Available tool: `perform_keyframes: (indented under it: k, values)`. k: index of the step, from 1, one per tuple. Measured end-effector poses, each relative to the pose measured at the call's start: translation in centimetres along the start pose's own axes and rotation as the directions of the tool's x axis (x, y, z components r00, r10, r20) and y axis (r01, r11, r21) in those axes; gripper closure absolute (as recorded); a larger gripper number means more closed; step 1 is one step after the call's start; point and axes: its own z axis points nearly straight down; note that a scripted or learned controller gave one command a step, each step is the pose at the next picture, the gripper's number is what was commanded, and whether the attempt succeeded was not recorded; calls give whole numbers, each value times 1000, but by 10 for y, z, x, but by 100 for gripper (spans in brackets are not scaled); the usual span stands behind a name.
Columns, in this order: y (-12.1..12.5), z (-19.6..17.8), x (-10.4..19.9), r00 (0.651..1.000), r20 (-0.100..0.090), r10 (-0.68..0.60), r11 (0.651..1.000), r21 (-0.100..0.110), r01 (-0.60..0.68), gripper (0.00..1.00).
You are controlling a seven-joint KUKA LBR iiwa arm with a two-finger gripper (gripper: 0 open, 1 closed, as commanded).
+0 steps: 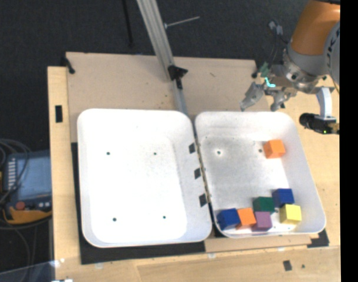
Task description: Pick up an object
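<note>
Over the far rim of the right bin (305, 175) the gripper (262, 101) hangs with fingers apart and nothing between them, so by my reckoning the pick is not begun. The orange block (274, 148) sits alone nearest it; the block cluster (261, 214) huddles at the near wall.

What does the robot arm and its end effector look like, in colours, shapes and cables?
The arm has a rounded orange section above a grey metallic wrist. The end effector is small, of grey metal, with two thin fingers and a small turquoise spot near its base. Thin dark cables run beside the wrist. A white curved part sits on the side toward the bench's right edge.
</note>
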Motion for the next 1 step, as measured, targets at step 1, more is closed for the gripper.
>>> perform_keyframes:
  k: [1]
  values:
    - [1, -3, -1, 1000, 4, -2, 1000, -4, 2, 0]
